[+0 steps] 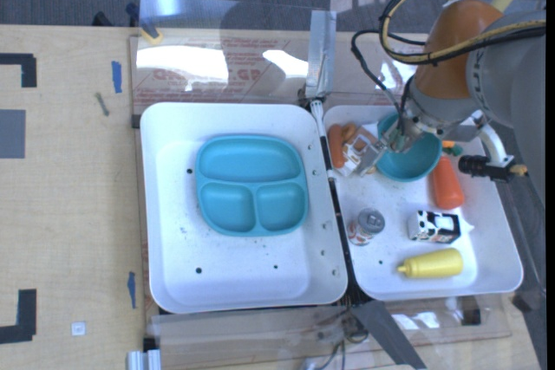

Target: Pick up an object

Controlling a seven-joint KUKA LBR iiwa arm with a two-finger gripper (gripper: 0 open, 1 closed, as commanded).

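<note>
My gripper [379,150] hangs low at the back of the right bin [486,273], under the grey arm with its orange band [455,43]. It sits between a teal bowl [418,160] and an orange-and-white packet [345,145], touching or nearly touching the bowl's left rim. Nothing shows clearly held. In the same bin lie an orange carrot-shaped piece [447,185], a black-and-white cow toy [434,226], a yellow bottle [431,264] on its side, and a small grey-lidded jar [368,225].
The left bin [165,212] holds a blue divided plate [252,185]. A clear plastic sheet [217,65] stands behind the bins. Black cables [390,30] loop above the wrist. The bins' shared wall [334,204] runs down the middle.
</note>
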